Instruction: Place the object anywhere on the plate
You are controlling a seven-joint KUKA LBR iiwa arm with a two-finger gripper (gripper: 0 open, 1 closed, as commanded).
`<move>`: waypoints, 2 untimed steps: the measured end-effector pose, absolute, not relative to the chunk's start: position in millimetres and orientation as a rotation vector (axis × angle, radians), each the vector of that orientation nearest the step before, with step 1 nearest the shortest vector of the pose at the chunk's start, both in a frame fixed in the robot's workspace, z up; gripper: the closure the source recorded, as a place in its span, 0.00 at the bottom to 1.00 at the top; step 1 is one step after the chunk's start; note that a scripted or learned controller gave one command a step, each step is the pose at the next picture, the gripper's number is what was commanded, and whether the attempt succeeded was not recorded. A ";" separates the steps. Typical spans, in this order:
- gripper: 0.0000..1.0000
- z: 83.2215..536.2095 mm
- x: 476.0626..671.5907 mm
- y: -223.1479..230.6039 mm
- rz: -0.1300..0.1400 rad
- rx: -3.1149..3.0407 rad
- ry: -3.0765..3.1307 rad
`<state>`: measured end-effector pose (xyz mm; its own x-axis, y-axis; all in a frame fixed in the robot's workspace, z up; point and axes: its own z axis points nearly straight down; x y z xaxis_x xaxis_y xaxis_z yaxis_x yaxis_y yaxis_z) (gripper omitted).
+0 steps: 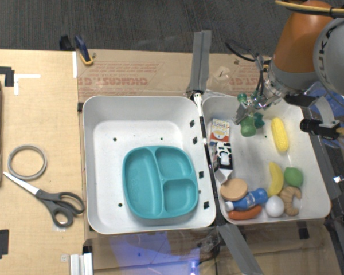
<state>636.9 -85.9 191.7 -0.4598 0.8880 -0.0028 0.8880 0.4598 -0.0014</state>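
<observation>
A teal plate (160, 182) with three compartments lies in the left white bin (94, 153), with nothing on it. My gripper (249, 109) hangs low over the far left part of the right bin (315, 171). Directly under its tip sits a small dark green object (248, 127), touching or nearly touching it. I cannot tell whether the gripper holds that object. The grey arm with its orange band (301, 36) comes in from the upper right.
The right bin also holds a yellow corn cob (280, 134), a banana (275, 177), a green ball (293, 176), a white ball (273, 207), a blue bottle (252, 199), a tan disc (235, 189) and a small carton (220, 129). Scissors (46, 196) and a tape ring (27, 161) lie on the bench at left.
</observation>
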 end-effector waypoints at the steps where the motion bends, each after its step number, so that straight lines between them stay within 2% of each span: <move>1: 1.00 191.3 565.7 -37.1 -0.002 1.673 2.659; 2: 1.00 193.0 548.5 47.2 -0.002 1.461 2.782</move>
